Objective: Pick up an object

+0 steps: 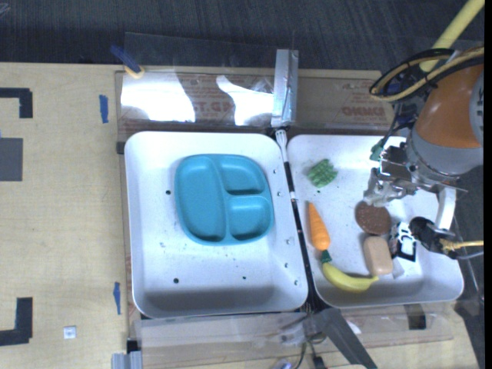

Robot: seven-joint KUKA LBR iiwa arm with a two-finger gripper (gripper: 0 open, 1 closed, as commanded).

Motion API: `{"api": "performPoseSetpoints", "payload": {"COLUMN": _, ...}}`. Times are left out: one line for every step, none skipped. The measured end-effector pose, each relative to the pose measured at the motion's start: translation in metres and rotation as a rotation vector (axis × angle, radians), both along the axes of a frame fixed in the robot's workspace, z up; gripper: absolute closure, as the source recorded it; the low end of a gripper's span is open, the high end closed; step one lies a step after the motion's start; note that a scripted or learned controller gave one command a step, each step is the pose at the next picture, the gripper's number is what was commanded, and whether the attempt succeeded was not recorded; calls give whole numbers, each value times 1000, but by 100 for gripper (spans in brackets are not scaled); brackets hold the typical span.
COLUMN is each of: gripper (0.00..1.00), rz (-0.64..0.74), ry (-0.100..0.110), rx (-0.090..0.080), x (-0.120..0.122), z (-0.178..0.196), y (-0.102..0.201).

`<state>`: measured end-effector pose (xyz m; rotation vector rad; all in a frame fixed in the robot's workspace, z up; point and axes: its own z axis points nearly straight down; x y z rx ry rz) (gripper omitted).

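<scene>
Right bin [438,283] holds all the candidates; left bin [146,267] has just a blue tray [224,198]. Gripper [382,193] hovers over the right bin's upper middle; can't tell its state, nothing visibly held. Nearest target: brown disc [373,219], directly below it toward the near edge, round, flat, no long axis. Tan block [377,255] just beyond. Banana [347,278], carrot [318,227] further left; green piece [321,172] up-left.
</scene>
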<state>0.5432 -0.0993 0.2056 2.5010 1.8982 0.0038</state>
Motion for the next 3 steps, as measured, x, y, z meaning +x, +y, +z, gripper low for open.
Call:
{"api": "performPoseSetpoints", "payload": {"gripper": 0, "rz": -1, "ry": 3, "rx": -1, "x": -1, "z": -1, "y": -1}}
{"api": "performPoseSetpoints", "payload": {"gripper": 0, "rz": 40, "ry": 7, "rx": 0, "x": -26, "z": -24, "y": -61}}
{"api": "performPoseSetpoints", "payload": {"gripper": 0, "rz": 205, "ry": 0, "rx": -3, "x": -25, "z": 6, "y": -71}}
